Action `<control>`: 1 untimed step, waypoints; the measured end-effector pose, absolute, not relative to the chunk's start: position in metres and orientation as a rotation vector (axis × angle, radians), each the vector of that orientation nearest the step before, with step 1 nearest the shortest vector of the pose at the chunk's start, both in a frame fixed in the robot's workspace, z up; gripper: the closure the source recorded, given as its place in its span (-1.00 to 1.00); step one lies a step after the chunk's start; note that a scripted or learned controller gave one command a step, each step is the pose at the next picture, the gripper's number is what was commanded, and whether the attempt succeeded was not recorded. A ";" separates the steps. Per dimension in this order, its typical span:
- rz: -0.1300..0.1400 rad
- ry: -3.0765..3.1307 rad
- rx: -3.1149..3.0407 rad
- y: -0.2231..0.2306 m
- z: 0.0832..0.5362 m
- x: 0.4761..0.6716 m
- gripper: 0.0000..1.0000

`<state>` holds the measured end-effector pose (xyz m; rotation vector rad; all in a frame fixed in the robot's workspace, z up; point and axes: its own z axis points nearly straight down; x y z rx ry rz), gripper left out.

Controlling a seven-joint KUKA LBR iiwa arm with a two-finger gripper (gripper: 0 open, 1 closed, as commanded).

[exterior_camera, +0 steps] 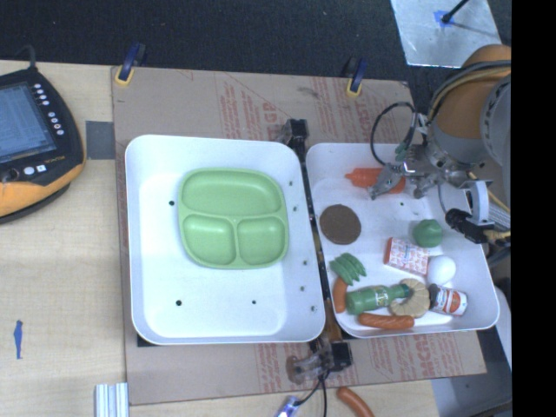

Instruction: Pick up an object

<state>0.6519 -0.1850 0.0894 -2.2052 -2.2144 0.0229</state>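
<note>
— Going left to right, what is sitting where?

— A pendant (35, 142) is lying at the far left on the bench (61, 302). The left bin (148, 233) is holding a green tray (233, 218).

— And the carrot?

— The carrot (365, 178) is lying in the right bin (473, 315), upper part, with the gripper (401, 181) hovering just beside its right end.

— Fingers?

— I cannot tell how they are standing.

— Surroundings?

— Cardboard (217, 367) is lying under both bins; dark floor is showing along the top.

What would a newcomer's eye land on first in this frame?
Probably the green divided plate, alone in the left bin. Next, the cluttered right bin, with toy food piled along its near side. The gripper hangs over that bin's far end, near an orange piece.
</note>
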 end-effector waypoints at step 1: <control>0.019 -2.213 -2.204 -0.212 0.089 0.652 -1.00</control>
